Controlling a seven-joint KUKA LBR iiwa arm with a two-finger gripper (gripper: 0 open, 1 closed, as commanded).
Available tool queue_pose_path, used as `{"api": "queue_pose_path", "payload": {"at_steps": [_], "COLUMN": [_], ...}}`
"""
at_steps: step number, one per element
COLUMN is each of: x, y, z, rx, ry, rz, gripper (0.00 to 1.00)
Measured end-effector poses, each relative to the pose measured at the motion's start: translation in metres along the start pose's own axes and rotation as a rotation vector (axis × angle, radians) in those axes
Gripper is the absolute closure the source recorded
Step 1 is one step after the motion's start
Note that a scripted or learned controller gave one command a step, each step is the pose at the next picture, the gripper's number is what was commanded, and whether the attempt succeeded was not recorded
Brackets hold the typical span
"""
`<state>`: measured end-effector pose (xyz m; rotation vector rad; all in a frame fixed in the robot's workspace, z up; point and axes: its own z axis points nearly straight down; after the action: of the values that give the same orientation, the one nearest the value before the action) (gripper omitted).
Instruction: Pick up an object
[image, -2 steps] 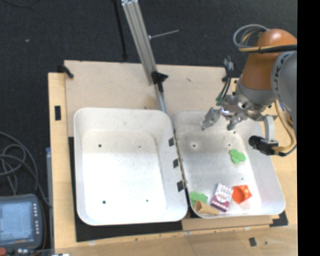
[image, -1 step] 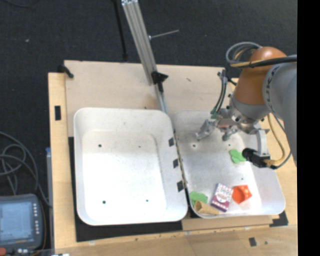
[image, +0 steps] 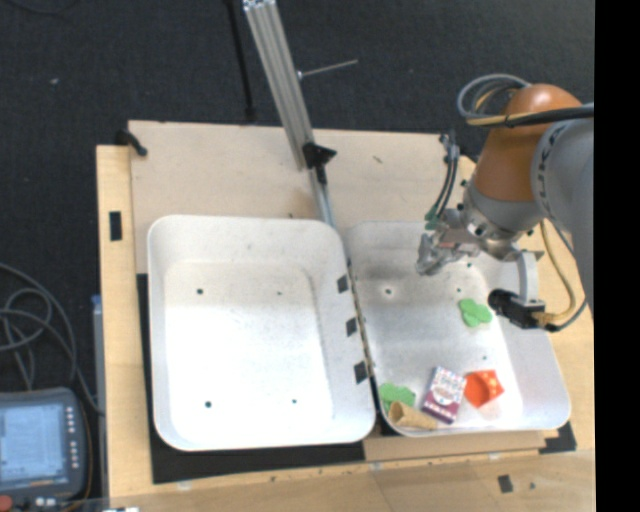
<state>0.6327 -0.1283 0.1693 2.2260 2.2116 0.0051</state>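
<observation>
Across the middle of the frame we count two white bins side by side on a wooden bench. We count five small things in the right bin: a green piece right of centre, and along the lower edge a second green piece, a tan roll, a purple-and-white packet and a red block. At upper right, the grey-and-orange arm lowers its gripper over that bin's upper part, well apart from all five. We cannot tell how far its fingers are spread, and we see nothing between them. We see only dark specks in the left bin.
</observation>
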Motion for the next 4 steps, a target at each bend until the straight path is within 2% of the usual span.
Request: {"api": "queue_pose_path", "payload": {"at_steps": [1,2,4], "x": [-0.005,-0.006,0.085], "y": [0.0,0.001,-0.026], "z": [-0.045,-0.049,-0.045], "rx": [-0.001,0.003,0.005], "ry": [-0.001,0.0,0.001], "rz": [0.0,-0.001,-0.012], "gripper": [1.0,1.0,1.0]}}
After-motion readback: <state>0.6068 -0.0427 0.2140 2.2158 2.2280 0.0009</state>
